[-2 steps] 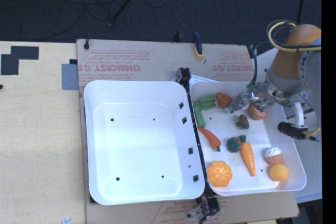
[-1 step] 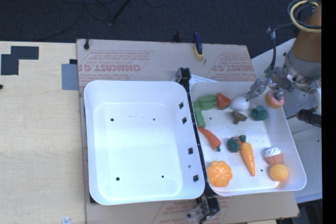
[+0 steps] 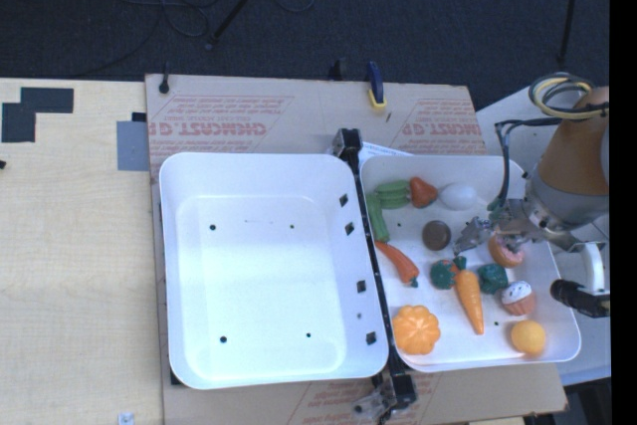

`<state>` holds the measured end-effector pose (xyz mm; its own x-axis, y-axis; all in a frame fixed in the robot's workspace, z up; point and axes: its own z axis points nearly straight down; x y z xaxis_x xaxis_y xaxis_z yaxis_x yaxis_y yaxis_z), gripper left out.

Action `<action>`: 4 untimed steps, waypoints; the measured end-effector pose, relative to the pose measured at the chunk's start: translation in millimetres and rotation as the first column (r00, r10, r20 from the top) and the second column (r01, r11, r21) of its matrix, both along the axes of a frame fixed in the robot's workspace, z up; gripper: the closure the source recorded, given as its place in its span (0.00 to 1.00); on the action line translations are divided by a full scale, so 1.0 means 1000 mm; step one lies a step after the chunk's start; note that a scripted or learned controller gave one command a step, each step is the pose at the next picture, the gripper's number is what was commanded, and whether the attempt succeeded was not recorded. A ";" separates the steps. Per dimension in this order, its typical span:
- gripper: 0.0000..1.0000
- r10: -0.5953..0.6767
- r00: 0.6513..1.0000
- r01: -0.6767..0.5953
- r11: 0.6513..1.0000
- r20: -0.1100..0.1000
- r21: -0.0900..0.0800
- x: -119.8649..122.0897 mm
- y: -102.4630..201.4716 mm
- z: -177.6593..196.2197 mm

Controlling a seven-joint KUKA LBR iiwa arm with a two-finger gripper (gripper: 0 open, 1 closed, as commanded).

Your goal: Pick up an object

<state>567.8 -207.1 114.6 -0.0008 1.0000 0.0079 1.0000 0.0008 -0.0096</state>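
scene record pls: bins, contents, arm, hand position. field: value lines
left bin: shallow white plastic bin, nothing visible in it
right bin: shallow white plastic bin, holds the toys
contents: ridged orange toy pumpkin, orange toy carrot, white egg-shaped toy, round brown ball, small yellow-orange ball, plus several more pieces
arm: grey arm with orange band, enters from the right
hand: hand low over right bin, near brown ball
grasp: cannot tell

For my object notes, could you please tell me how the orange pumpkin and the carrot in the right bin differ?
The pumpkin is round, squat and ribbed; the carrot is long and tapered. The pumpkin sits at the bin's front left corner; the carrot lies further right, pointing frontward with a green top. Both are orange.
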 end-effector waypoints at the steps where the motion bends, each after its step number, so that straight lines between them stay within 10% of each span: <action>1: 0.00 -0.002 1.000 0.002 1.000 0.018 -0.013 -0.051 0.047 -0.025; 2: 1.00 -0.011 1.000 0.011 1.000 0.019 -0.018 -0.048 0.041 -0.011; 3: 1.00 0.004 1.000 -0.004 1.000 0.024 -0.015 0.049 0.081 -0.021; 4: 1.00 0.005 1.000 -0.005 1.000 0.016 -0.007 0.078 0.146 0.079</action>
<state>646.3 -61.1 193.2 -0.0061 1.0000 0.0008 1.0000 0.0061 0.0059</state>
